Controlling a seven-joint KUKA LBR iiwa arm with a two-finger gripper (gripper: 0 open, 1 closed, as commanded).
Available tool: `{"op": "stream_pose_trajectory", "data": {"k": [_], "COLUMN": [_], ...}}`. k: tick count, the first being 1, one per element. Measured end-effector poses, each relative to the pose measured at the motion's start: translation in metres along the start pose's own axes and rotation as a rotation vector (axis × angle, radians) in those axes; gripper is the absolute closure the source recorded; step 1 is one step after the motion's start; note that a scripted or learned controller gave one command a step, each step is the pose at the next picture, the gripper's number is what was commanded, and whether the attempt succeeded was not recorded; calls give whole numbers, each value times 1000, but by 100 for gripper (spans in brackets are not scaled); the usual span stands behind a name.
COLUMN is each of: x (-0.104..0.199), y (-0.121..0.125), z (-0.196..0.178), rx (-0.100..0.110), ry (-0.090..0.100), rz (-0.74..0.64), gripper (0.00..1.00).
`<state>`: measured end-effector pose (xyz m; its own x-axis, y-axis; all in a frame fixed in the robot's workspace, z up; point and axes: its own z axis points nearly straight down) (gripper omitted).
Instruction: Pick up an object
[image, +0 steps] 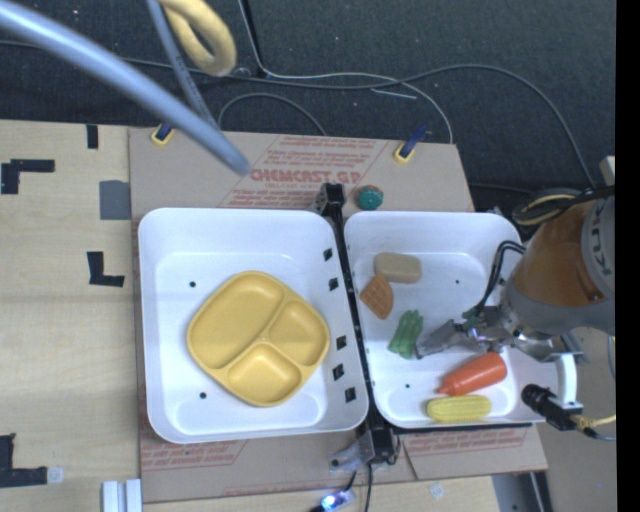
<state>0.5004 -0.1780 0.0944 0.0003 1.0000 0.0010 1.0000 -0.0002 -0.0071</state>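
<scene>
Carrot (473, 374) lies w/ long axis left-right, tip upper-right; gripper (432, 342) grip state unclear.

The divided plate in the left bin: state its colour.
Yellow; the divided plate shows in the camera view.

1. A robotics lab bench is showing here: two white bins (160, 300) are sitting on a cardboard sheet (300, 165).
2. Loose cables (330, 75) are trailing at twelve o'clock.
3. Toy foods are lying in the three o'clock bin.
</scene>
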Motion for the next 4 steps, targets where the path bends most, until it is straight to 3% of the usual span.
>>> {"op": "stream_pose_trajectory", "data": {"k": [1, 2, 4], "x": [0, -1, 3], "y": [0, 1, 6], "z": [10, -1, -105], "rx": [-6, -9, -12], "ry": [-2, -6, -3], "rz": [-1, -1, -2], "gripper": [0, 100, 100]}}
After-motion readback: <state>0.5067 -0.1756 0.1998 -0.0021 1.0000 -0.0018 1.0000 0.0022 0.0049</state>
